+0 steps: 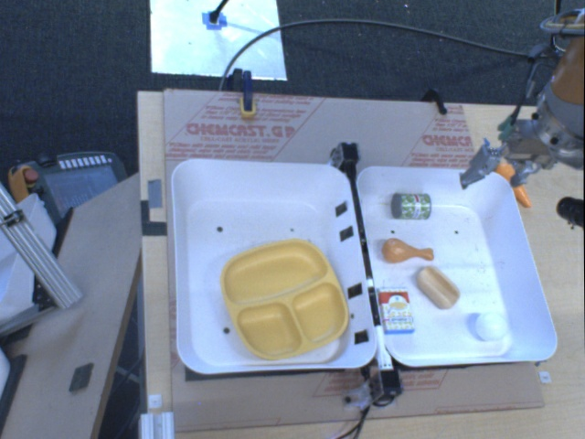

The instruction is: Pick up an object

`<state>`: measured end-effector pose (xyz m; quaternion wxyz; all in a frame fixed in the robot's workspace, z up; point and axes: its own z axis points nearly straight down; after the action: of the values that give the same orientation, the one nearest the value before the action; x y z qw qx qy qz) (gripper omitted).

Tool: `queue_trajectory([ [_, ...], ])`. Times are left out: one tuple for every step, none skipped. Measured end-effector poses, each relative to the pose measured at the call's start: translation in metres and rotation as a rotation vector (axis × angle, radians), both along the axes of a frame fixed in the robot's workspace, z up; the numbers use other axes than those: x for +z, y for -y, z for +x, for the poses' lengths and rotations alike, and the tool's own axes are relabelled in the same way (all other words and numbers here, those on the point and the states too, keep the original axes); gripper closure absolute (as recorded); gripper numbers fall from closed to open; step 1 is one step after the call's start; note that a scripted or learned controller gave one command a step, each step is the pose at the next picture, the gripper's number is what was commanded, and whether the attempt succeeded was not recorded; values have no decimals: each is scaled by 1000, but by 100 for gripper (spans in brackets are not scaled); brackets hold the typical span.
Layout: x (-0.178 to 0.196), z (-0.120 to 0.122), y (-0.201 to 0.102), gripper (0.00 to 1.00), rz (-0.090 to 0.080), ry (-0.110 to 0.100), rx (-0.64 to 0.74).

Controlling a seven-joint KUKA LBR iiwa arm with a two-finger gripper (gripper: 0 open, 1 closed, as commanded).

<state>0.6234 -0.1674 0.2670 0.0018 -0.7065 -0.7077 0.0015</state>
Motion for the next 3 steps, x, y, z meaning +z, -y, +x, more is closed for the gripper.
queue_trajectory([
  [4,1,0,0,-1,7,1],
  [-59,1,0,0,0,2,0],
  [-101,1,0,0,0,4,0],
])
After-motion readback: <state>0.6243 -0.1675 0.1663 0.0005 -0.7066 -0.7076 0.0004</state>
